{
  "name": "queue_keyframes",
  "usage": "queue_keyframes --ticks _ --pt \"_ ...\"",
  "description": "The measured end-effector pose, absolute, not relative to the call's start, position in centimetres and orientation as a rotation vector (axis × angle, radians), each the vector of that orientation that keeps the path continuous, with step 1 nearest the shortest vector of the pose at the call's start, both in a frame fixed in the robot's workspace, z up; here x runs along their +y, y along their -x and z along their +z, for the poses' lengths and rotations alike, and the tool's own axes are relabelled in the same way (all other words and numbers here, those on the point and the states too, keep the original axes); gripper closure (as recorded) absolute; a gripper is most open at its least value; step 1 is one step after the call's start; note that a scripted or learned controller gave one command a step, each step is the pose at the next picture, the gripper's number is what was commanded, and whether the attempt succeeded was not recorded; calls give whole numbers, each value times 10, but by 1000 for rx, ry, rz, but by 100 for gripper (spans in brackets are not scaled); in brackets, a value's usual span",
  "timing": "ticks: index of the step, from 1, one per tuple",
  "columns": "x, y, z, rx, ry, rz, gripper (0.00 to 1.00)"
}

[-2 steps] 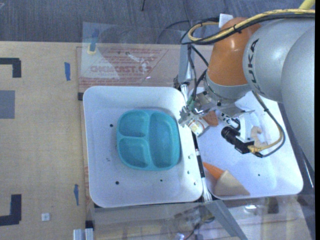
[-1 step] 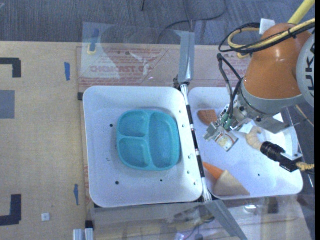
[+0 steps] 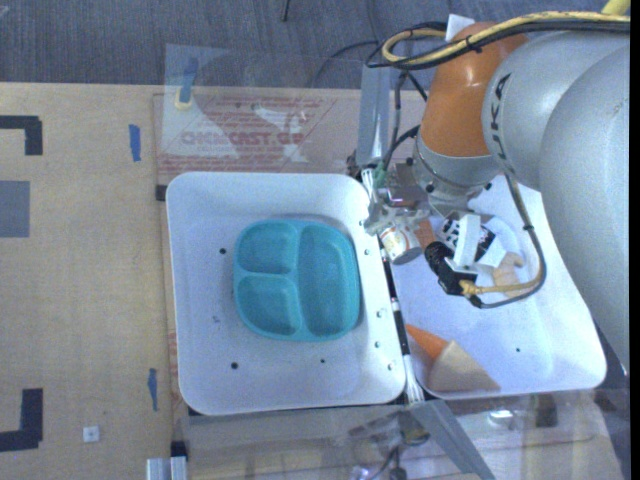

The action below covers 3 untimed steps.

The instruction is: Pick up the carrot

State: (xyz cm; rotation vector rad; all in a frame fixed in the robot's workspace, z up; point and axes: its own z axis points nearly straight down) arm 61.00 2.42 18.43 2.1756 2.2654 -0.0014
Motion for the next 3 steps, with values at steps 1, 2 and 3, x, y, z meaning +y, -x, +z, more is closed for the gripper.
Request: queue_keyframes --ticks 1,2,3 --pt "-37 -601 196 2686 -1629 0 100" --pt "-86 -595 264 2736 -1535 2 100" --pt "-141 -555 241 2603 -1759 1 100"
